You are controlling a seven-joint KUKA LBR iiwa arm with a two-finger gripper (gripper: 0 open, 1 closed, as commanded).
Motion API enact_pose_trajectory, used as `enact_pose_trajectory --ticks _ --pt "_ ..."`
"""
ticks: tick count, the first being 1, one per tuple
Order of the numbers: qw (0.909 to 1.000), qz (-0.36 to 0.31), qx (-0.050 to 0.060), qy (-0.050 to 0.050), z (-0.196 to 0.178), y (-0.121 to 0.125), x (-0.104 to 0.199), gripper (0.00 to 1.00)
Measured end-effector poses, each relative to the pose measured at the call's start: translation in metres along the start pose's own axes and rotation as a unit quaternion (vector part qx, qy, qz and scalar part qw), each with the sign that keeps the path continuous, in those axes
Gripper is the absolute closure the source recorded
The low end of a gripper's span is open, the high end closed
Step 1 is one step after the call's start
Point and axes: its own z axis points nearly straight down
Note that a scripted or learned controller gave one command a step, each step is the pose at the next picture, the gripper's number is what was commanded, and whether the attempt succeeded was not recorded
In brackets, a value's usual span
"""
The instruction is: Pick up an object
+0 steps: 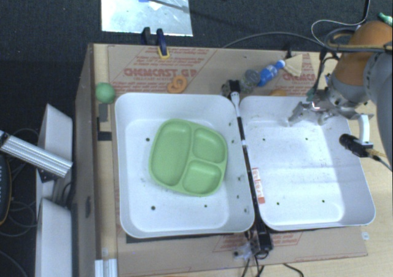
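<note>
A green sectioned plate [187,157] is seen lying flat in the left bin [132,208]; right of that plate, over the right bin's [350,208] far edge, the end effector [314,112] is poised, nothing visibly gripped, its opening not discernible

A divided tray [187,157] lies in the left bin [132,208]; the claw [310,113] hangs at the right bin's [344,208] twelve o'clock rim (a bottle [270,73] behind, on the table [202,64]).

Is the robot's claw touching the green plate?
Apart. The camera view shows the gripper over the right bin, while the green plate lies in the left bin, with the bins' rims between them.
</note>
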Motion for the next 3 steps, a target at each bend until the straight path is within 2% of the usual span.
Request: enact_pose_trajectory --ticks 3 --pt "1.0 -0.001 0.001 0.002 0.0001 0.0002 -0.0025 0.0"
